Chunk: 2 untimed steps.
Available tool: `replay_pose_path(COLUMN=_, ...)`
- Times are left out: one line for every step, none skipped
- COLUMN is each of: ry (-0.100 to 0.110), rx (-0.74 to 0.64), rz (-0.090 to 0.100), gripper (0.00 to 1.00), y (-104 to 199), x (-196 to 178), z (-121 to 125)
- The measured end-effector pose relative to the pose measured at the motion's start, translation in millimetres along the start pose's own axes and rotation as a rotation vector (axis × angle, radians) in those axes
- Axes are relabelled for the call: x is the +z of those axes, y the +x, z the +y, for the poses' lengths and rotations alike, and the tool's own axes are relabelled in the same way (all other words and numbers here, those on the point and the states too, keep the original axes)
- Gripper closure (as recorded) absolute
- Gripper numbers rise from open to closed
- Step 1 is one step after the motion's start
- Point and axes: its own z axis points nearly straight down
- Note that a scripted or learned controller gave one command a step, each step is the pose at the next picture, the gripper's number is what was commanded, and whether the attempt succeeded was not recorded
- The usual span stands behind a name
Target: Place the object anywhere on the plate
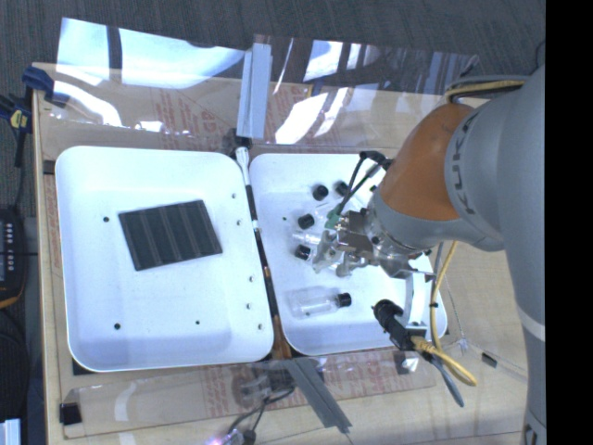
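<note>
Metal two-finger claw [320, 248] low inside right shallow white bin [278, 323], fingers pointing left; open or closed, cannot tell. Small clear plastic bottle with black cap [318, 301] lying on its side just near of claw, on bin floor, apart from it. Dark ribbed rectangular plate [171, 234] flat in left shallow white bin [83, 332], well apart from bottle.
</note>
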Motion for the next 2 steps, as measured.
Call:
replay_pose_path(ry=0.0, rx=0.061, rz=-0.002, gripper=1.0, y=77.4, x=1.6, z=21.7)
replay_pose_path(ry=0.004, rx=0.303, rz=-0.002, gripper=1.0, y=129.1, x=12.3, z=-41.3)
